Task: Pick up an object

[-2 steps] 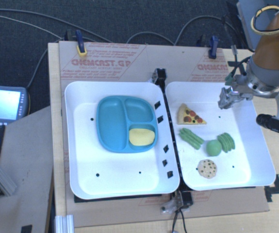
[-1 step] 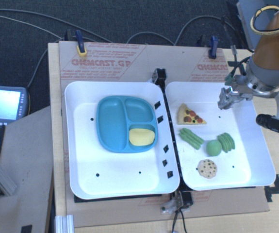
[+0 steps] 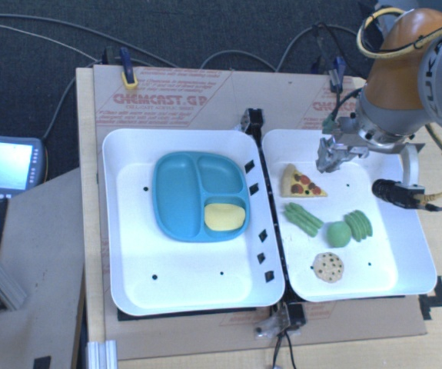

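Note:
My gripper point(image 3: 329, 161) hangs over the back of the right bin point(image 3: 413, 275), just right of and above a pizza slice point(image 3: 302, 184). Nothing shows between its fingers. Further forward in that bin lie a green bean pod point(image 3: 304, 219), a green ball point(image 3: 338, 234), a ribbed green piece point(image 3: 358, 224) and a chocolate-chip cookie point(image 3: 328, 267). In the left bin point(image 3: 128, 275) sits a blue divided plate point(image 3: 182, 198) with a yellow piece point(image 3: 224, 217) in its front right compartment.
A black divider point(image 3: 260, 198) with clips runs between the two bins. Both bins rest on a cardboard sheet point(image 3: 167, 91) held by clamps at the back. A tablet point(image 3: 5, 164) lies off the bench at far left.

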You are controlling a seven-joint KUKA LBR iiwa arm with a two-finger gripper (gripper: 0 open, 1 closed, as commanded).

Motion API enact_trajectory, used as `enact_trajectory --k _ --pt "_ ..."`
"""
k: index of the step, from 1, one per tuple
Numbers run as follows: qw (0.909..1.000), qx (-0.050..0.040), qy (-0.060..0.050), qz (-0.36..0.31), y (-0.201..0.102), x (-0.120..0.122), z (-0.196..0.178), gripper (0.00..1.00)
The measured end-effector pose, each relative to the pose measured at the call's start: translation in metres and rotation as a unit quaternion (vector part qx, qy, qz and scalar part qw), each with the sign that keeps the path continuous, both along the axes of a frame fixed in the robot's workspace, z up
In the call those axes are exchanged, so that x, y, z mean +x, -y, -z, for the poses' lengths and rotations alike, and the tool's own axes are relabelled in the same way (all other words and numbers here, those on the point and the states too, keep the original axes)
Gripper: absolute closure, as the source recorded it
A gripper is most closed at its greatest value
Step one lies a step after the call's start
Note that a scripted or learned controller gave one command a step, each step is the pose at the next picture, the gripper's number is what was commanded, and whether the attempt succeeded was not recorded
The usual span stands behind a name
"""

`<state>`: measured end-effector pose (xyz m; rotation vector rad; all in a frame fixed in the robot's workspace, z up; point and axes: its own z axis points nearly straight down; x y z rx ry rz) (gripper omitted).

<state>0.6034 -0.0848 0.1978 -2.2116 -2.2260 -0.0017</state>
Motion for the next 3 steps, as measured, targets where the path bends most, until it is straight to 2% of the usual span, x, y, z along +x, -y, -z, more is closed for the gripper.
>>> enact_trajectory --k 1,3 --pt "1.0 -0.0006 0.002 0.0 -0.057 0.015 -0.005 1.0" --pt "1.0 -0.0005 0.001 0.0 -0.157 0.018 -0.007 1.0"
